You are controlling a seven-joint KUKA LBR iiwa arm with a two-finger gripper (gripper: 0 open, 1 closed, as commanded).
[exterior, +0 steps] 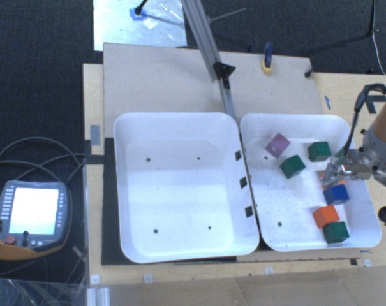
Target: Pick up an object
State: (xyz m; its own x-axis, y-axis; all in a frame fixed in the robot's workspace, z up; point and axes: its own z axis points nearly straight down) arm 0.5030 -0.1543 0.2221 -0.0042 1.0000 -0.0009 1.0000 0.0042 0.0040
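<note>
White bins: two shallow trays side by side on the bench; left bin (180, 190) well away from the gripper, right bin (295, 234) directly beneath it
Gripper (334, 173): reaching in from the right edge over the right bin, low above the blocks, metal fingertips pointing left
Gripper state: cannot tell how far open; fingertips too small and blurred, nothing seen clamped between them
Blue block (336, 194): just under and slightly nearer than the fingertips, close enough to look touching, though contact unclear
Orange block (325, 215): nearer the front rim than the gripper, just beyond the blue block
Green block, front (336, 232): beside the orange block, farthest from the gripper toward the front rim
Green block, back (319, 150): just behind the gripper, toward the far rim
Green block, middle (293, 166): left of the fingertips, tilted, apart from them
Purple block (277, 145): farther left and behind the gripper, past the middle green block
Arm (381, 152): grey body entering at the right edge, black cable looping above it
Teach pendant (30, 218): far left of the gripper, off the bench, screen lit
Metal pole (205, 37): slanting across the board behind both bins
</note>
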